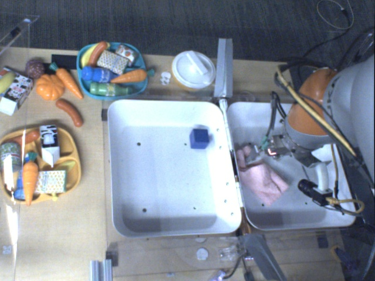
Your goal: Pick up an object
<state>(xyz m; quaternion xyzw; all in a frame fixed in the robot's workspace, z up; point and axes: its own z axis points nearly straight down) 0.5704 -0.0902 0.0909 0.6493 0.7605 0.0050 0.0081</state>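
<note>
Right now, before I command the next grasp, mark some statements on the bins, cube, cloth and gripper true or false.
1. The blue cube lies in the left bin. True.
2. The pink cloth lies in the left bin. False: it lies in the right bin.
3. The gripper is over the right bin, by the cloth. True.
4. The cube touches the cloth. False: they lie in separate bins.

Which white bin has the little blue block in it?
The left bin, far from the arm. The blue block sits near its top right corner. The right bin holds a pink cloth instead, under the gripper.
</note>
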